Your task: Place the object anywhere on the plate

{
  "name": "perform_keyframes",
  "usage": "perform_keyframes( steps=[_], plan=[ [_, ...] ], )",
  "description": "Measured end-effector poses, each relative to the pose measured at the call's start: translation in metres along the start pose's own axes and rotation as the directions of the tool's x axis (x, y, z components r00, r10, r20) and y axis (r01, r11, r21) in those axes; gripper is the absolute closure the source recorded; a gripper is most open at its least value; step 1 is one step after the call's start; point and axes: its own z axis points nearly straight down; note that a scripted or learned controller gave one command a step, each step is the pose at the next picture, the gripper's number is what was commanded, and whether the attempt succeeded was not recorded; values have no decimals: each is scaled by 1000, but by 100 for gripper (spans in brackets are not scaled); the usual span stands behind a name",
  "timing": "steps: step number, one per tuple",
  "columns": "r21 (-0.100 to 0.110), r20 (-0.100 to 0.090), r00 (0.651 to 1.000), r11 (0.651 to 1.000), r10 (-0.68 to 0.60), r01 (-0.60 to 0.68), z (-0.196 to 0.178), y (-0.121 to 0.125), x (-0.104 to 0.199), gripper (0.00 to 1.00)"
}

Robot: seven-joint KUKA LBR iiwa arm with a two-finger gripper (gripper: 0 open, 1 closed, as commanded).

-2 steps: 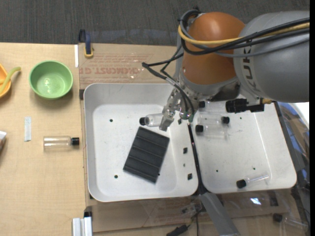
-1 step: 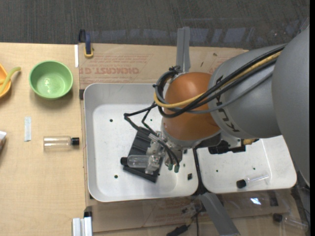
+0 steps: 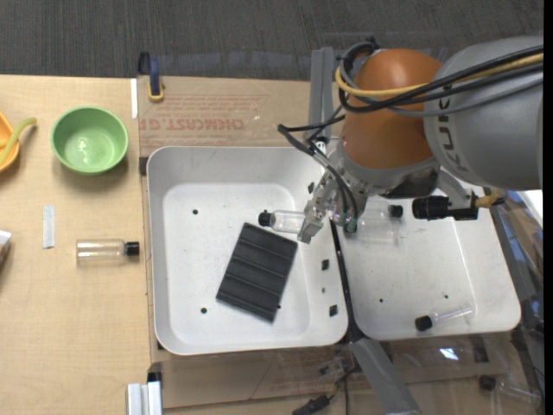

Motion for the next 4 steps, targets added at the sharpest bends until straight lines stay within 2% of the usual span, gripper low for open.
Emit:
perform_keyframes(
  steps=[1, 2, 3, 4],
  plan=[
    [1, -4, 994, 994, -108, 108, 42, 0, 81, 100],
    [0, 0, 991, 991, -135, 135, -94, -81, 11, 100],
    [0, -3, 977, 977, -212, 212, 0, -29, 65, 100],
    [0, -1, 991, 991, -131, 131, -10, 45, 33, 100]
  ],
)
